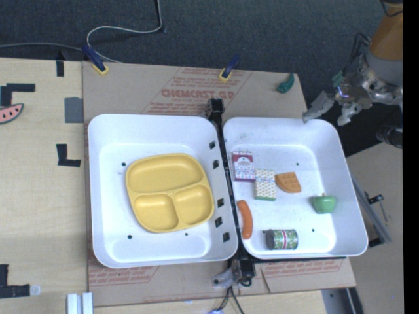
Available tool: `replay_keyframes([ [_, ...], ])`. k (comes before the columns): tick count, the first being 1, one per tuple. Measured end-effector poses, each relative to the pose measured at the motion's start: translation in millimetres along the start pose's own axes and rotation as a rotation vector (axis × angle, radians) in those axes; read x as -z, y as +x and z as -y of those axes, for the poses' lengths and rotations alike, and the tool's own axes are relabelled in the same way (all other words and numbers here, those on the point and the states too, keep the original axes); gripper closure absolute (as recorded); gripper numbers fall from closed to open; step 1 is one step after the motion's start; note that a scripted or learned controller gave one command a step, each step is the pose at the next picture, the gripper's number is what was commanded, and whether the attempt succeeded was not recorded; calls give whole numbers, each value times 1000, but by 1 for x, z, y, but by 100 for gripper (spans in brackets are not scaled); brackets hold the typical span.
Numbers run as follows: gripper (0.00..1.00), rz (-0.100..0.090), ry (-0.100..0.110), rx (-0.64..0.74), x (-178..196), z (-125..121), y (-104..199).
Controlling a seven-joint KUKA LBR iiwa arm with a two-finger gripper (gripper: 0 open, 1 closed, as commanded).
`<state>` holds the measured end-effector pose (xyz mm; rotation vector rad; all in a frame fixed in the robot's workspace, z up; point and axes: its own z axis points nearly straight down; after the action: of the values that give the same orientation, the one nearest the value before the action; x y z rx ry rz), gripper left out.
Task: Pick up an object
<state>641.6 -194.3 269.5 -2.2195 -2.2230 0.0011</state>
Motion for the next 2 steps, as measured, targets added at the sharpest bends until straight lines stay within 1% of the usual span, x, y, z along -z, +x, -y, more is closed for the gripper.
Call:
replay_keyframes([
  [1, 0, -2, 4, -1, -154, 22, 27],
  [2, 0, 3, -12, -2, -180, 66, 79],
])
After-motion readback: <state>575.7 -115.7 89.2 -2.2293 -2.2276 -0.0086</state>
